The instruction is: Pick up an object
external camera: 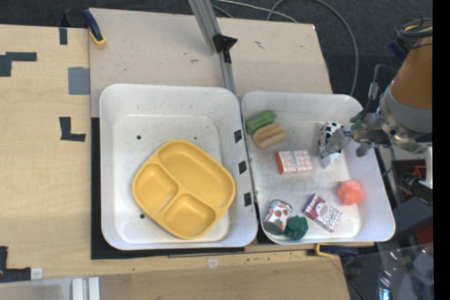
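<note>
hanging over the right bin (365, 221), pincer (330, 144) beside a white-and-red packet (294, 162)

The hand (330, 142) is low over the right bin (373, 221). A pink box (294, 162) lies just left of it. An orange ball (350, 192) sits below it.

The grey arm (411, 98) with its orange band enters at the frame's right edge, its gripper (330, 140) reaching leftward at mid-height.
</note>
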`<state>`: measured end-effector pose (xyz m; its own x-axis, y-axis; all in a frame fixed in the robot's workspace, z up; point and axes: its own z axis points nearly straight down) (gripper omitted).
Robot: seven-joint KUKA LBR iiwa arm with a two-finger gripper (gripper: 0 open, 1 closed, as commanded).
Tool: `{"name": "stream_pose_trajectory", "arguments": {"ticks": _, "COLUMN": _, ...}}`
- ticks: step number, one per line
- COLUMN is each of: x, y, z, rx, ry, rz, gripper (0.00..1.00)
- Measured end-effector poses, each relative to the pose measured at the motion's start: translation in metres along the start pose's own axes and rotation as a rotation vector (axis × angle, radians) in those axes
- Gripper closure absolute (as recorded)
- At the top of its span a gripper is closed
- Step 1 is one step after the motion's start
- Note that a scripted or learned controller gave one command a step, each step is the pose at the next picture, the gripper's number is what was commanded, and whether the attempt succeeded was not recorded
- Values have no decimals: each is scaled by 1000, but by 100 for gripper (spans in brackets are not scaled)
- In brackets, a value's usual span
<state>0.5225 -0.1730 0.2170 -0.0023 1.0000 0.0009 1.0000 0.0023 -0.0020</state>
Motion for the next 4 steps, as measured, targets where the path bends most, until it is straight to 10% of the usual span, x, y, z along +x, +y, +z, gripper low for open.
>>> {"name": "stream_pose_trajectory", "arguments": {"ticks": 4, "x": 5, "y": -4, "z": 129, "rx": -1, "ry": -2, "rz": 1, "gripper": 0}}
